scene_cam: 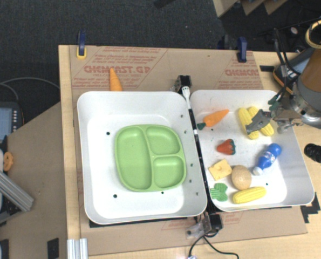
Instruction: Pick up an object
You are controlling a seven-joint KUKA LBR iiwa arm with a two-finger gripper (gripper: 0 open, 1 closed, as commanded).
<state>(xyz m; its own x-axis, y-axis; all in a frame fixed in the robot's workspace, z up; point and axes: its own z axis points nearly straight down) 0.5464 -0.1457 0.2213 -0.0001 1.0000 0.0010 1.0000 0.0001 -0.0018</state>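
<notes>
The right bin [295, 196] holds several toy foods. A yellow ridged piece [248, 116] lies near its far side, and my gripper [261, 122] sits low right over that piece's right half, covering part of it. Elsewhere in the bin lie an orange carrot [217, 117], a red pepper [226, 147], a blue and white bottle [267, 157], a yellow cheese wedge [220, 170], a tan potato [241, 177], a corn cob [248, 195] and a small green piece [218, 191].
The left bin [93, 117] holds a green divided plate [149, 157]. Another orange carrot [115, 80] lies on the cardboard behind the left bin. A black clamp [183, 83] sits at the far end of the ridge between the bins. The arm [311, 85] comes in from the right.
</notes>
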